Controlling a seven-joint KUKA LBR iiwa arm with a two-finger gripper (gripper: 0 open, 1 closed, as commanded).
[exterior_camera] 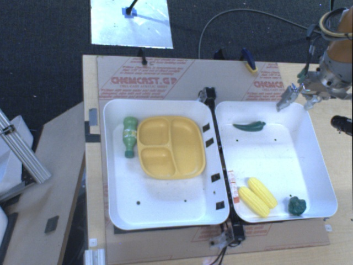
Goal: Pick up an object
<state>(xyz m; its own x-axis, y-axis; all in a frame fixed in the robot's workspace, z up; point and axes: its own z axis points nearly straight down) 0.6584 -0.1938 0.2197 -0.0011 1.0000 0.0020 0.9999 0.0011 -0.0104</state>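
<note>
My gripper hangs over the far right corner of the right bin, open with nothing between its fingers. Below and to its left a dark green chili pepper lies near the bin's far wall. Two yellow corn cobs lie side by side at the near edge, with a small dark green vegetable to their right. In the left bin a yellow divided plate sits in the middle, and a green bottle lies along its left side.
A black divider strip runs between the two bins. A blue-and-yellow clamp rests on the board behind the right bin. A shiny metal sheet lies on the floor at the back, and an aluminium rail stands to the left.
</note>
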